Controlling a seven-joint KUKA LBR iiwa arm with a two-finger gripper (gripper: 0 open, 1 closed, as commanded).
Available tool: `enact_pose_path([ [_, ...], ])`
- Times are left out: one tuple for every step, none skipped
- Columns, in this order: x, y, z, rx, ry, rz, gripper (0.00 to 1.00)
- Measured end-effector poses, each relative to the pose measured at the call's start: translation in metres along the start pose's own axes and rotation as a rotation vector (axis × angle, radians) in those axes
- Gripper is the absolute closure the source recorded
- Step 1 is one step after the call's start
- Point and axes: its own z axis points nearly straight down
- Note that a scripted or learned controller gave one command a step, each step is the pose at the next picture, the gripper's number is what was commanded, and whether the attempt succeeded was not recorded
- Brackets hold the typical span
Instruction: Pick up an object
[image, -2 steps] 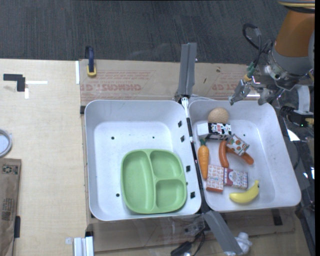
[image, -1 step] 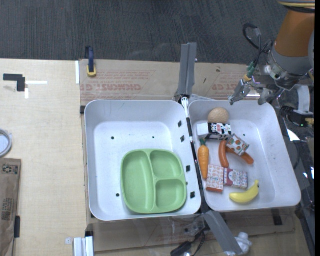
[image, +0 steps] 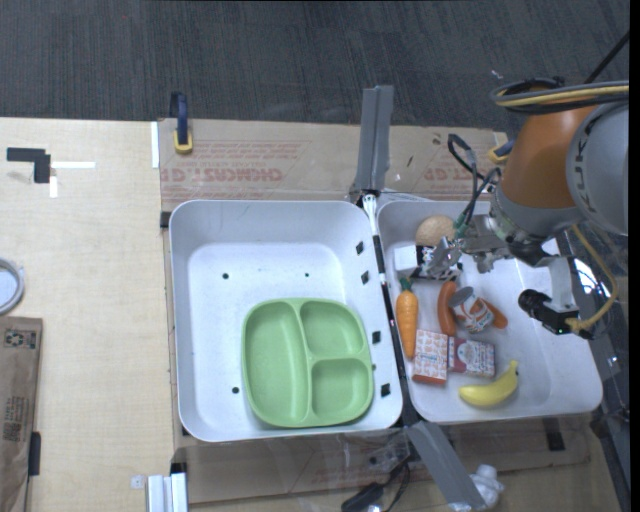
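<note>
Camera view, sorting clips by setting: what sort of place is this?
Likely a robot test bench: two white bins, toy food such as a carrot and banana, clamp on taped cardboard.

Right bin (image: 560, 395) crowded around carrot (image: 407, 320)

We saw two white bins (image: 190, 330) of smooth plastic with a soft shine. The green divided plate (image: 305, 362) looked like matt plastic. The banana (image: 491, 387) and the carrot (image: 407, 320) had a smooth, slightly glossy plastic skin. The small boxes (image: 431, 357) seemed printed cardboard. The bench (image: 80, 260) looked like pale matt wood, and the arm (image: 560, 160) had glossy orange and grey shells.
</note>
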Motion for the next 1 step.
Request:
enact_pose_path([
  [0.0741, 0.0135, -0.0948, -0.002, -0.001, 0.12, 0.0],
])
